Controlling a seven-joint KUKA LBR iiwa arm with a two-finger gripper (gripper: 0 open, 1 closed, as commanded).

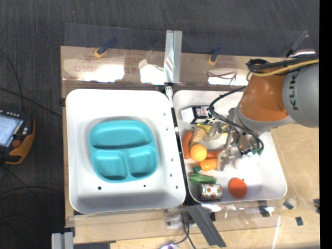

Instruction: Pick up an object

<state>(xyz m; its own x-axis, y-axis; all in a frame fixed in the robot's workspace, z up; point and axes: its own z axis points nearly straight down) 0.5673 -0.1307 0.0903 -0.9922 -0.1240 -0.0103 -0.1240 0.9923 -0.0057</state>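
Observation:
My gripper (226, 158) hangs low in the right bin (264, 175), just right of a cluster of toy food. Beside it lie an orange ball (197, 152) and a smaller orange piece (208, 164). A cone-shaped tan item (198, 135) and an orange carrot-like piece (187, 142) sit to the upper left. A green vegetable (201, 179), a small can (211, 192) and a red tomato (238, 187) lie along the front of the bin. Nothing visible sits between the fingers.
The left bin (78, 154) holds a teal divided tray (123, 148). The grey arm with its orange band (264, 100) covers the right bin's upper right. Cables (270, 64) loop behind. A handheld pendant (13, 134) lies off the bench at far left.

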